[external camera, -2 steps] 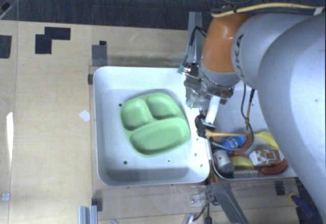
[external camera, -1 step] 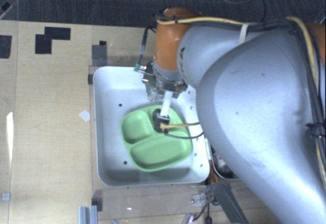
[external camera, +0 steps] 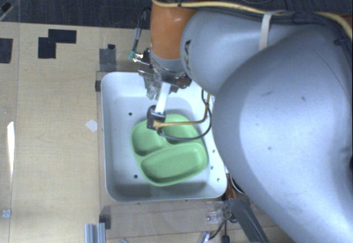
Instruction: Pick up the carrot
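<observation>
Carrot's look, pose and place impossible to tell among pale green shapes (external camera: 171,163) in white bin (external camera: 117,126).

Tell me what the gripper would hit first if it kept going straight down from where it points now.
Most likely the green tray in the white bin: the gripper points down at the tray's upper-left compartment. Its height above the tray is unclear.

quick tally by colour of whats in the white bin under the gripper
green dishes: 2, one lying partly over the other in the bin
other colours: 0 that I can see, though the arm covers part of the bin
total: 2
The gripper hangs over the upper green dish.
</observation>
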Controlling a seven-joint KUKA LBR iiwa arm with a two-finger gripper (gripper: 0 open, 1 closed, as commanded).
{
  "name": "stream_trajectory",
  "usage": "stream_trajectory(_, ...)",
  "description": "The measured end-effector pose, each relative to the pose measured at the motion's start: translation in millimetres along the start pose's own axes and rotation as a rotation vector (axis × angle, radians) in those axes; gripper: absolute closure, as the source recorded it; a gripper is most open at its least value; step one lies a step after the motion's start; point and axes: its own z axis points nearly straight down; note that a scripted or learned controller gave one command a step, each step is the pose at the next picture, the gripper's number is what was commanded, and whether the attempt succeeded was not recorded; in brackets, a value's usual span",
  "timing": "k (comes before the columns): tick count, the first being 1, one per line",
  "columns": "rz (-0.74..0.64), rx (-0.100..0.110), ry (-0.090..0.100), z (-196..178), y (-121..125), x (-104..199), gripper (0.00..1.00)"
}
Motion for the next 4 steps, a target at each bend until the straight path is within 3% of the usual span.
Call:
stream_trajectory(1, 0.176, 0.000, 0.000, 12, 35, 35, 1.00)
stream_trajectory(2, 0.166, -0.004, 0.004, -1, 35, 37, 1.00)
stream_trajectory(3, 0.504, 0.000, 0.003, -100, 37, 33, 1.00)
stream_trajectory(4, 0.549, 0.000, 0.000, -129, 49, -23, 1.00)
